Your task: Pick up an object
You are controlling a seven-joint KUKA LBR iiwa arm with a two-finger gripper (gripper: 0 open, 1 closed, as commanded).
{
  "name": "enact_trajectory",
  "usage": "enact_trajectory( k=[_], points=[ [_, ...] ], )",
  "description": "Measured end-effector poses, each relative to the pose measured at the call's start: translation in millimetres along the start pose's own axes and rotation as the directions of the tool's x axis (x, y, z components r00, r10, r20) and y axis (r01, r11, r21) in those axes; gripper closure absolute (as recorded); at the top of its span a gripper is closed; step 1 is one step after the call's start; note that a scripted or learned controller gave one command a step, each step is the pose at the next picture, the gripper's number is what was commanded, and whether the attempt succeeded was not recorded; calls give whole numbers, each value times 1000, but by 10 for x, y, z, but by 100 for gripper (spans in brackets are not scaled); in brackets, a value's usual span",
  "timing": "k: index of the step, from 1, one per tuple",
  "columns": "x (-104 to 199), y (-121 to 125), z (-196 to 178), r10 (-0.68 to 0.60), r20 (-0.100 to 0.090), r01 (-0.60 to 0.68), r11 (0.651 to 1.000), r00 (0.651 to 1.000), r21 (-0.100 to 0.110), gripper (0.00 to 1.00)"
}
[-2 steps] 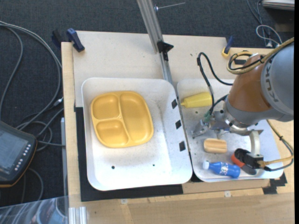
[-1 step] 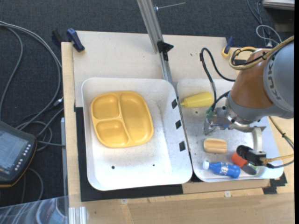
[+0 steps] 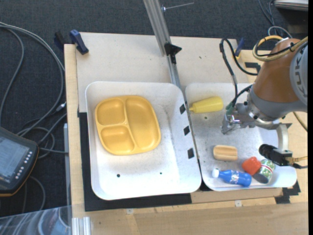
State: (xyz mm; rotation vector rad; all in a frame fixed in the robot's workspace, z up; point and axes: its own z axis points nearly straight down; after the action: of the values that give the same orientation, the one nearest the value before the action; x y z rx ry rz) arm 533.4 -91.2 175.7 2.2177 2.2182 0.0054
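Arm in from right, wrist bent down, claw low.

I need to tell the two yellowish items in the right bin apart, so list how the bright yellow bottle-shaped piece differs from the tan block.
The bright yellow bottle-shaped piece is saturated yellow; the tan rounded block is pale beige. The yellow piece is longer and narrows to a neck at its left end, while the tan block is short and stubby with rounded ends. The yellow piece lies near the bin's far left corner; the tan block lies nearer the front, by the toys. Both lie flat in the right white bin, untouched.
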Motion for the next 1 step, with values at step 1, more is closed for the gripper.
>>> enact_trajectory(
  k=[1],
  points=[
    [1, 19, -387, -1, 0, 1, 1000, 1000, 0, 100]
  ],
)
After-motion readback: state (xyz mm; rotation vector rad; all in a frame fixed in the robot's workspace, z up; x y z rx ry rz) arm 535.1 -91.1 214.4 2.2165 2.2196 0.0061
